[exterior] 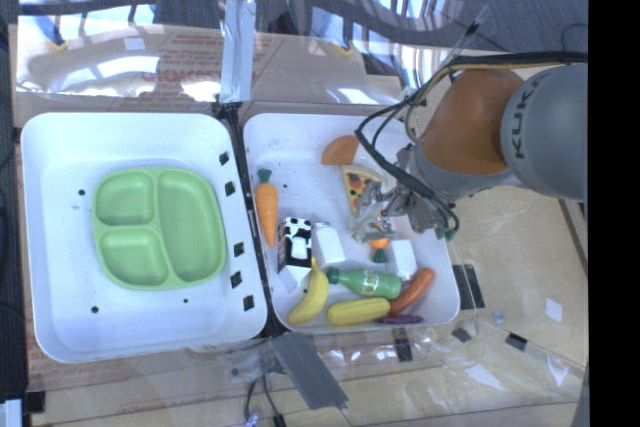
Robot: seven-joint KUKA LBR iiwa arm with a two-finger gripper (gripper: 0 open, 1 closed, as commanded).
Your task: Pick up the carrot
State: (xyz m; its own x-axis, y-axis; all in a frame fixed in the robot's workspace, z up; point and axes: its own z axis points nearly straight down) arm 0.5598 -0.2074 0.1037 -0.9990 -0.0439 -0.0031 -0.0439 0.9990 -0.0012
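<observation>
Carrot (266, 208) lies by right bin's left wall, apart from pincer (383, 213).

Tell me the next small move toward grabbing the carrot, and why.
Probably shift the gripper left across the right bin. The carrot lies along that bin's left wall, leafy end up, while the gripper sits apart from it near the pizza slice.
</observation>
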